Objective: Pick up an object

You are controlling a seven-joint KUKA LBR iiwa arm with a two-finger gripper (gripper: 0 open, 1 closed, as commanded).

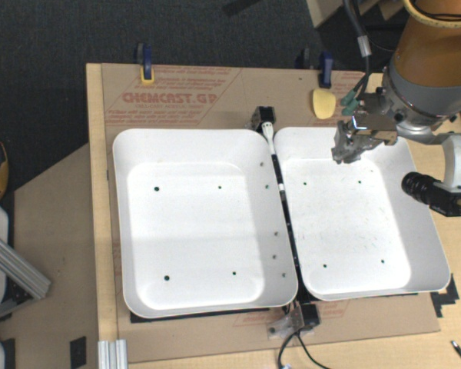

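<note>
1. The gripper (352, 151) hangs over the far edge of the right bin (415, 275). Whether its fingers are apart or closed cannot be told, and nothing shows between them, so the pick looks not yet done.
2. The likeliest object is a small yellow piece (323, 103) on the board, beyond the fingers and just to their left, outside both bins.
3. The left bin (131, 229) lies well to the fingers' left.
4. The bin's far rim runs just beneath the fingers; open floor lies on their near side.
</note>
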